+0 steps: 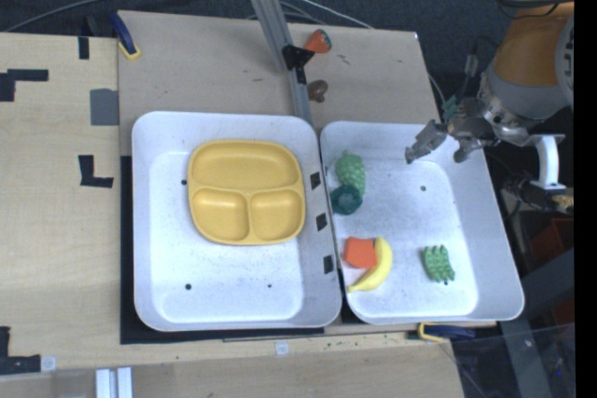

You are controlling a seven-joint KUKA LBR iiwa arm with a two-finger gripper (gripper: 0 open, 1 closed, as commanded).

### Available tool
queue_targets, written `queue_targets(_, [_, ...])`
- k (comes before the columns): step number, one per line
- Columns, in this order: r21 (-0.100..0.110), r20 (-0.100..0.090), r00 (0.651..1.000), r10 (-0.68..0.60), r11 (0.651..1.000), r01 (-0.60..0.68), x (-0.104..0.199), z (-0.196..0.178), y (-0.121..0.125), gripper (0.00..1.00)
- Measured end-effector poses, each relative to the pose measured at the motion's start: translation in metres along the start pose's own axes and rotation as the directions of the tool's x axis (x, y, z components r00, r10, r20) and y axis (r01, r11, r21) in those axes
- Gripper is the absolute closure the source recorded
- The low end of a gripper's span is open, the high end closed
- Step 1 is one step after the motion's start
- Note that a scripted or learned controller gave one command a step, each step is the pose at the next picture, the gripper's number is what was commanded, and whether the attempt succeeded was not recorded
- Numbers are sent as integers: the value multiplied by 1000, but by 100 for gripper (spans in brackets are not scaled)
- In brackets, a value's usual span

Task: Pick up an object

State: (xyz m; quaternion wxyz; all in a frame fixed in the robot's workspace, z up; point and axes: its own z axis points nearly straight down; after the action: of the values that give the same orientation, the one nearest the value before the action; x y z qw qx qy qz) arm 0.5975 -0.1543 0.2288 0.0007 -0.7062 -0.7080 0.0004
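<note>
- Camera view has the grey arm [532, 61] coming in at the right, its orange band uppermost and the wrist bent down toward the upper right corner of the right bin [485, 228].
- At the wrist's end the gripper [438, 144] hangs over that bin's upper edge, its two dark fingers [420, 147] spread apart with nothing between them (one finger points left, the other sits nearer the bin's right rim).
- Left of the gripper and a little below it, a green bumpy toy [351, 170] lies against the bin's left wall, and a dark teal round piece [346, 199] touches its lower side.
- Further below and to the left of the gripper, an orange block [359, 253] rests against a yellow banana [377, 267], which curves around the block's right and lower sides.
- Well below the gripper, a small green ridged toy [437, 263] lies alone on the speckled floor of the bin, apart from the banana.
- Far to the left of the gripper, the left bin [149, 228] carries a yellow divided plate [247, 191] with one wide compartment above two smaller ones.
- Both bins sit side by side on the bench [187, 61]; no readable writing or brand shows on any item.
</note>
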Motion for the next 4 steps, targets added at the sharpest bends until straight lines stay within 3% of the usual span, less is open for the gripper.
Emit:
queue_targets(1, [0, 0, 1000, 0, 1000, 0, 0, 0, 0, 0])
queue_targets(4, [0, 3, 1000, 1, 1000, -1, 6, 142, -1, 0])
